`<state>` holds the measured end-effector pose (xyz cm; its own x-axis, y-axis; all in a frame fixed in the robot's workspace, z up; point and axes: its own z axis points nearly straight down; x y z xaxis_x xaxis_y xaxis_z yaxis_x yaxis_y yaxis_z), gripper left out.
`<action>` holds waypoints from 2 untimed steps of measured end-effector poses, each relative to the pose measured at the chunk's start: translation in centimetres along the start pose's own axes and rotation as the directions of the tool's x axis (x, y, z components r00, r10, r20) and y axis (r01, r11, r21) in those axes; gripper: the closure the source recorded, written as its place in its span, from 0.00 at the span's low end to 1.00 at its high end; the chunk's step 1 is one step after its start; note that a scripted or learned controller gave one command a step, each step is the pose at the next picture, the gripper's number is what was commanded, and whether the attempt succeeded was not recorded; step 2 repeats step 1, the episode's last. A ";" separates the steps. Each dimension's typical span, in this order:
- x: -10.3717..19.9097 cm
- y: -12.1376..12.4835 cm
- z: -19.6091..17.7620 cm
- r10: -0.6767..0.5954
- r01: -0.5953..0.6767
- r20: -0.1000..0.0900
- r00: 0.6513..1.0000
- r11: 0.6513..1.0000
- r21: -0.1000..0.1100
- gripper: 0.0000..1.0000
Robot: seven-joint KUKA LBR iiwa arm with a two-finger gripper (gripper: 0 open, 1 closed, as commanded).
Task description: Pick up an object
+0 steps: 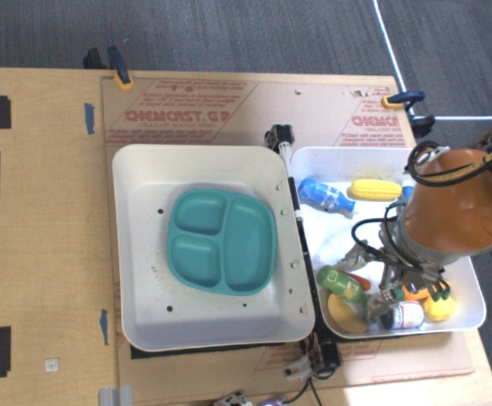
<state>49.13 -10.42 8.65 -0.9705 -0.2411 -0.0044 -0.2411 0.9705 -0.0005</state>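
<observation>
You are looking down on two white bins set side by side on the bench. The left bin [136,227] carries a teal divided plate [222,240] near its middle, lying flat, well clear of all four walls.

The right bin [474,299] is the crowded one. Along its far edge lie a blue bottle [324,194] toward the far-left corner and a yellow banana-shaped piece [374,190] just beside it, the two close or touching. In the near half, a green object with a red patch [344,281] sits toward the left wall, with a tan rounded piece [344,311] just below it against the near edge. A small white bottle [405,315] lies along the near edge, and a yellow duck-like toy [439,309] sits toward the near-right corner, with something orange [415,293] wedged just above them.

The arm's orange band [449,205] hangs over the right half of this bin and hides the items beneath it. The gripper [390,290] reaches down into the near cluster, among the green object, the white bottle and the orange piece. Cables and the wrist body crowd that spot, so you cannot tell how wide the fingers stand or whether anything sits between them.
</observation>
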 end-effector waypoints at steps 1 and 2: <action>0.0 0.0 0.0 0.000 0.000 0.000 1.000 1.000 0.000 0.00; 0.0 0.0 0.0 0.000 0.000 0.000 1.000 1.000 0.000 0.00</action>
